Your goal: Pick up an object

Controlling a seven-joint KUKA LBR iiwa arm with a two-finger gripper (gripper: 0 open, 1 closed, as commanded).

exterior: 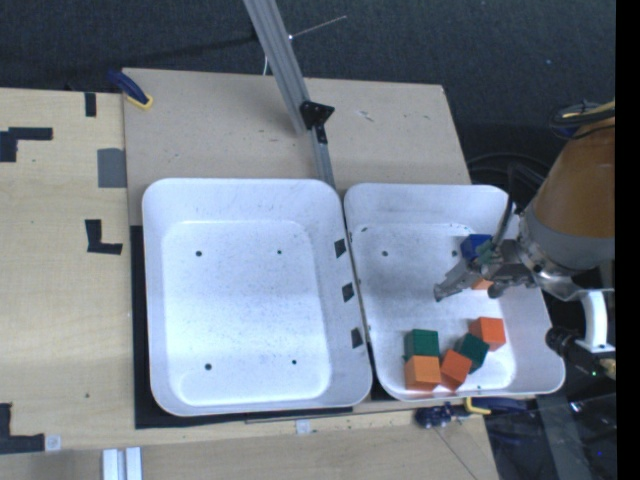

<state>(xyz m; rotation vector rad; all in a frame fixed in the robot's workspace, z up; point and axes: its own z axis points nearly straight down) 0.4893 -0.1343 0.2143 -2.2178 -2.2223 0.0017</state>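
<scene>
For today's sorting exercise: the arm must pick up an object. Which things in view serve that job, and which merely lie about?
Job: gripper; small orange and green blocks; right white bin.
Lying about: left white bin; grey metal pole; black tape marks.

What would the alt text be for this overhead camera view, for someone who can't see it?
A grey and orange robot arm reaches from the right into the right bin, its gripper low beside a blue block. Green and orange blocks cluster near that bin's front edge. The left bin sits alongside on a wooden bench.
</scene>
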